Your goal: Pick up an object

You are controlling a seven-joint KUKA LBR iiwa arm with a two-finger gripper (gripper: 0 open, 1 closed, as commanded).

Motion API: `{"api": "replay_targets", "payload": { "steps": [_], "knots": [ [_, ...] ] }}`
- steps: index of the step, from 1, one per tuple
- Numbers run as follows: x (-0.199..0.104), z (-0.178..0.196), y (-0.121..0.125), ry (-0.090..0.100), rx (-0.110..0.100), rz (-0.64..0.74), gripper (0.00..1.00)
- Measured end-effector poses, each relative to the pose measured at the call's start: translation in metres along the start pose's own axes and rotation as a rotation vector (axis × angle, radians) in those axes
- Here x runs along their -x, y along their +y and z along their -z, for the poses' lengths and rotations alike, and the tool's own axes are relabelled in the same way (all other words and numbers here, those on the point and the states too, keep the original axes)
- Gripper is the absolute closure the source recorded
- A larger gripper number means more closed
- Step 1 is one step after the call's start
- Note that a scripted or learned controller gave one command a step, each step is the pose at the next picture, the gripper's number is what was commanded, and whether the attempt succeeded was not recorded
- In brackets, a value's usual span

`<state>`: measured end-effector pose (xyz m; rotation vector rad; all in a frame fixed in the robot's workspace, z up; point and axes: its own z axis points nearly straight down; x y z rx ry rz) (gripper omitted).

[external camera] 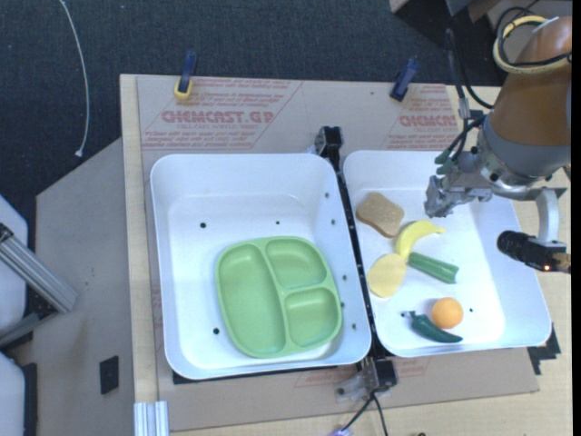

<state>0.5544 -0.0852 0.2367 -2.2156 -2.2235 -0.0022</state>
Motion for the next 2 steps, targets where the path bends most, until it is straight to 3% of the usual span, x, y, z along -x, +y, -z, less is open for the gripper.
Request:
{"api": "replay_targets", "payload": {
  "steps": [2],
  "knots": [
    [-0.12,0.01,0.002,-0.001,0.003,0.003,1.0]
  ]
}}
